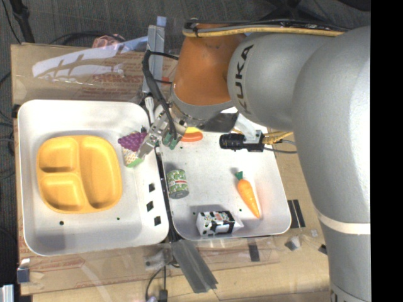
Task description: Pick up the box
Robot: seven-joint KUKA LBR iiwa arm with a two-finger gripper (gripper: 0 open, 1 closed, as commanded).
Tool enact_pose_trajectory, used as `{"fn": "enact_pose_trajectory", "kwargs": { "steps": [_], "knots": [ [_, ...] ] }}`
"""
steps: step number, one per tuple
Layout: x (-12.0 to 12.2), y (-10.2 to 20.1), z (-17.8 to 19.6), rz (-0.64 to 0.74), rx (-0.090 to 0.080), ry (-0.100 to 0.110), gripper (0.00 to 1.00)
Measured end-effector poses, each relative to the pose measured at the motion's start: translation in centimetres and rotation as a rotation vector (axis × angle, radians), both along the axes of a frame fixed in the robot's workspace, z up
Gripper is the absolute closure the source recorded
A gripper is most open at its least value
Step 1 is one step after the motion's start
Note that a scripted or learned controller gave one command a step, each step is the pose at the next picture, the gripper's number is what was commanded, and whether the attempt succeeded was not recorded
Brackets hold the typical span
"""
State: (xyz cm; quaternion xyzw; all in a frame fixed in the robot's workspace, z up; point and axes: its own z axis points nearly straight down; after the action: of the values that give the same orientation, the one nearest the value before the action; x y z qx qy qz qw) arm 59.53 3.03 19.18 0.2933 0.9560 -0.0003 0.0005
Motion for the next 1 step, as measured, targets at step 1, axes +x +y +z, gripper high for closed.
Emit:
{"fn": "enact_pose_trajectory", "kwargs": {
  "steps": [1],
  "knots": [
    [-1.59, 5.71, 1.4, -0.199, -0.001, 0.001, 1.0]
  ]
}}
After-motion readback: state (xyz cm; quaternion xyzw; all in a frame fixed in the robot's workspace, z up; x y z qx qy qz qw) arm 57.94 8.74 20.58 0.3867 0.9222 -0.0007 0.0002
